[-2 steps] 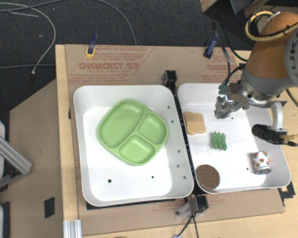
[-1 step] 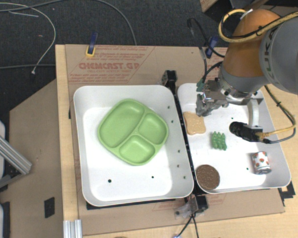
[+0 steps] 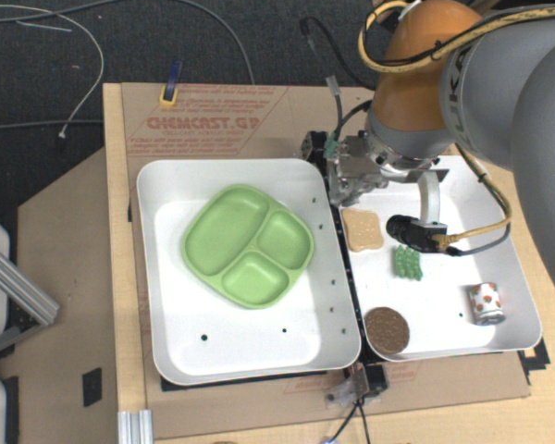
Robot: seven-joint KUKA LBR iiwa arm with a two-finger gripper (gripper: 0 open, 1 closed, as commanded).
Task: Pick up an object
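Note:
The right bin (image 3: 513, 285) holds a tan slice of toast (image 3: 362, 230), a small green bumpy piece (image 3: 407, 263), a brown round disc (image 3: 387, 329) and a small red-and-white can (image 3: 486, 303). My gripper (image 3: 350, 185) hangs over the bin's far left corner, just above and behind the toast. I see nothing held in it. The grey arm with its orange band (image 3: 425, 35) covers the bin's far part.
In the left bin (image 3: 166, 322) lies a green divided plate (image 3: 249, 245). A black part with a yellow cable (image 3: 418, 233) hangs from the arm beside the toast. Cardboard (image 3: 203, 114) lies under both bins.

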